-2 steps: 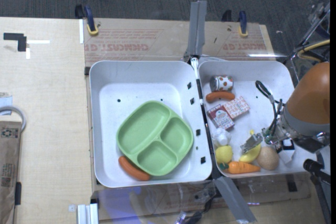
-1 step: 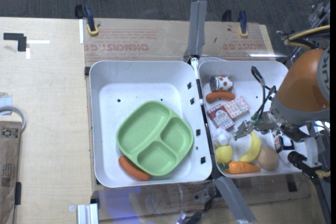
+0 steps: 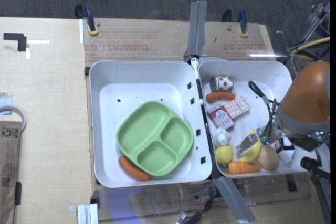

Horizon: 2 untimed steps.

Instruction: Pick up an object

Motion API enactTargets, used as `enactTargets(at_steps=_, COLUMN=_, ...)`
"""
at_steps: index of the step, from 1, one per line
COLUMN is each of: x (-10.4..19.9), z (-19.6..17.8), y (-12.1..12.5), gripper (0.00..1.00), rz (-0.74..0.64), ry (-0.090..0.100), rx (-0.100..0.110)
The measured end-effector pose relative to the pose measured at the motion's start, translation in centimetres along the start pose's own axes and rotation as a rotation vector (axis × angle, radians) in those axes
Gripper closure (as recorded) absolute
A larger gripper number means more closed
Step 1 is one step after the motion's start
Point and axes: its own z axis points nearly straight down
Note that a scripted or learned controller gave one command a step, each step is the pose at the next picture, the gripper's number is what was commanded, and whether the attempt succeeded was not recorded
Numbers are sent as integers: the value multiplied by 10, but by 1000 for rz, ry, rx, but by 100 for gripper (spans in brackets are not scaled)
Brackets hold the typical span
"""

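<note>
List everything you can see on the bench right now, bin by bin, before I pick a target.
divided plate: 1, light green, left bin
carrot: 1, orange, left bin, at the plate's near-left edge
spotted cup: 1, white with red dots, right bin, far end
sausage: 1, orange-red, right bin, just below the cup
small cartons: 2, red and white, right bin, middle
lemon: 1, yellow, right bin, near end
second carrot: 1, orange, right bin, near edge
egg-shaped item: 1, tan, right bin, near-right corner
clamps: 2, blue and yellow, far edge of the cardboard
arm: 1, grey with orange band, over the right bin
gripper: 1, down among the near-end items
</note>
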Motion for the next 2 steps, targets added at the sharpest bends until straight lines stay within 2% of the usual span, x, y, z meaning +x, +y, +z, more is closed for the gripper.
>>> enactTargets(at_steps=1, x=-1, z=-8, y=1, gripper=100, rz=3, ry=-2, rx=-3)
enactTargets(at_steps=2, x=41, z=-100, y=44, gripper=100, rz=59, ry=-2, rx=-1)
